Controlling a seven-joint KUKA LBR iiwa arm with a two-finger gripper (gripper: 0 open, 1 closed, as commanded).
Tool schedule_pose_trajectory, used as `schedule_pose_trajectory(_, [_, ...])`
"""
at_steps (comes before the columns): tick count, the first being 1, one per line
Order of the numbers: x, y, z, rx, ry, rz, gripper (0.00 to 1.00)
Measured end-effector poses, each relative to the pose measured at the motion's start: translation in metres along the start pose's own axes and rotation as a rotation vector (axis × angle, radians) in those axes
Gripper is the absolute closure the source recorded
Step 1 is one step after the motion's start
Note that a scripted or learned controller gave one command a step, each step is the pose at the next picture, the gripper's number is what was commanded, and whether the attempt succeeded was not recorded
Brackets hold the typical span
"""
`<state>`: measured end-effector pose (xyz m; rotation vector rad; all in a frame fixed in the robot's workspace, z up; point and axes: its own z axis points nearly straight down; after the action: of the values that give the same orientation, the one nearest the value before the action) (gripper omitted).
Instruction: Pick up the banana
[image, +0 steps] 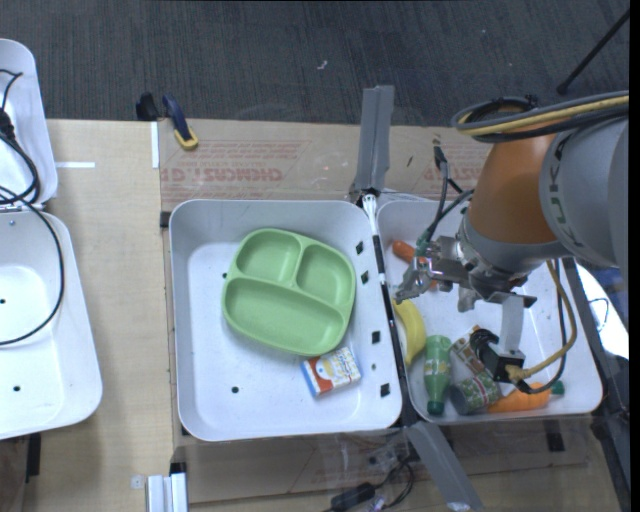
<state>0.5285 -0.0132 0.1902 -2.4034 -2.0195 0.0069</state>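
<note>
Hovering over the right bin (590, 385), the pincer (425, 272) hangs below the orange-banded wrist (510, 200) in a knot of metal brackets and cables; whether it is released or clenched I cannot tell, and nothing yellow shows in it. The banana (410, 330) lies just at 6 o'clock of the pincer, apart from it, long axis roughly 12-to-6, pressed against the left wall of the right bin beside the divider. Touching or nearly touching the banana at its 4 o'clock: a green bottle (436, 372), neck toward 6. Farther toward 4 o'clock, a crumpled can or packet (474, 380) and an orange carrot-like piece (525, 400) along the bin's near edge. A small orange item (400, 249) sits at 11 o'clock of the pincer. Judgement: approach not finished, grasp not yet made. To do it well, drop straight down onto the banana's upper half, away from the bottle, and close across the short width, not along the length. The wall crowds one side, so one side of the pincer has little room; a slight inward offset looks wise. Risk: clipping the bin wall or nudging the bottle. In the left bin (200, 380), well apart at 9 o'clock, rest a green divided plate (290, 290) and a small carton (330, 372); neither matters here. The counter (120, 180) beyond is tan board.
</note>
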Motion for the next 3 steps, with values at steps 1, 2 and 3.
schedule_pose_trajectory(1, [-0.019, -0.028, 0.000, 0.000, 0.000, 0.013, 0.00])
schedule_pose_trajectory(2, [-0.017, -0.006, 0.000, -0.001, 0.000, 0.029, 0.00])
schedule_pose_trajectory(3, [-0.017, -0.006, 0.000, -0.002, 0.000, 0.030, 0.00])
